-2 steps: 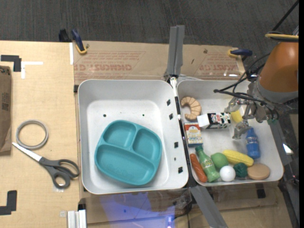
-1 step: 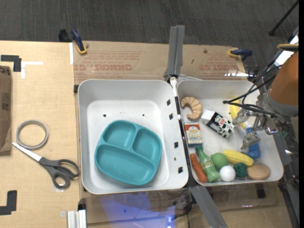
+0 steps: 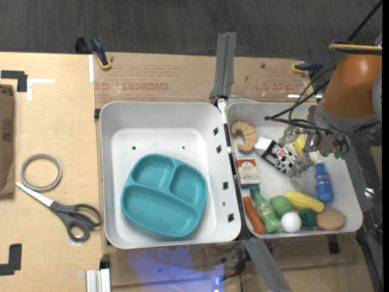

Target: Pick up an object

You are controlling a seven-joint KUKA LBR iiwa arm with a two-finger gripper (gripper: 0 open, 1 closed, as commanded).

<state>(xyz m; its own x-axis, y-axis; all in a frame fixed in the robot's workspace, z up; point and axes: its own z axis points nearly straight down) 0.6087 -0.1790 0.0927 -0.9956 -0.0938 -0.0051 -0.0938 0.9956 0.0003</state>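
The right bin (image 3: 351,181) holds several toy objects. A croissant (image 3: 246,135) lies at its back left, with a small red and white box (image 3: 247,171) in front of it. Along the bin's front lie a carrot (image 3: 253,215), a green bottle (image 3: 265,209), a lime (image 3: 280,204), a white ball (image 3: 291,222), a corn cob (image 3: 304,201) and a brown bun (image 3: 330,219). A blue bottle (image 3: 323,183) lies at the right. My gripper (image 3: 307,154) hangs low over the bin's middle, right beside a black and white carton (image 3: 278,157) and a yellow item (image 3: 299,143).
The left bin (image 3: 115,126) holds a teal divided plate (image 3: 164,193). Scissors (image 3: 64,210) and a tape roll (image 3: 41,171) lie on the wooden bench to the left. The arm's orange band (image 3: 355,84) and its cables hang over the right bin's back right corner.
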